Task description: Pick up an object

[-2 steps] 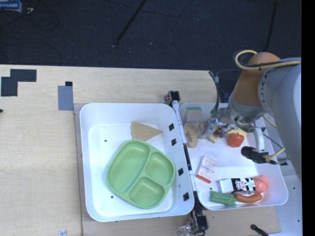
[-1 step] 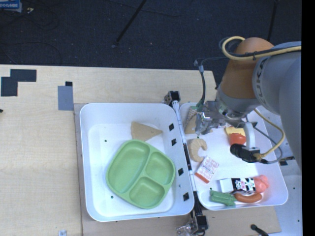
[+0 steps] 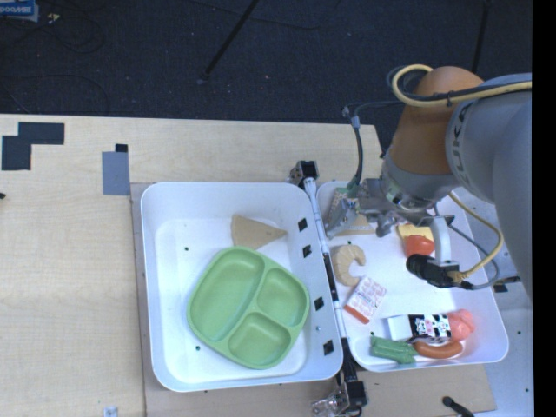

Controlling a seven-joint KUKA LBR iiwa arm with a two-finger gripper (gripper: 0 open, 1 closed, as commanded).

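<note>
The objects sit mostly in the right white bin [image 3: 495, 341]: nearest, a green plastic pod [image 3: 393, 350] beside an orange sausage-shaped toy [image 3: 437, 348], then a red-and-white packet [image 3: 366, 298] and a tan croissant-shaped piece [image 3: 349, 262]. The left white bin [image 3: 161, 233] holds a green divided plastic plate [image 3: 249, 307]. Farther back, the hand [image 3: 360, 208] hovers over the right bin's far corner; its grip cannot be made out.

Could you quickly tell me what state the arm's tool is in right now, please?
Tool: low over the right bin's far-left corner; open or closed cannot be told.
</note>
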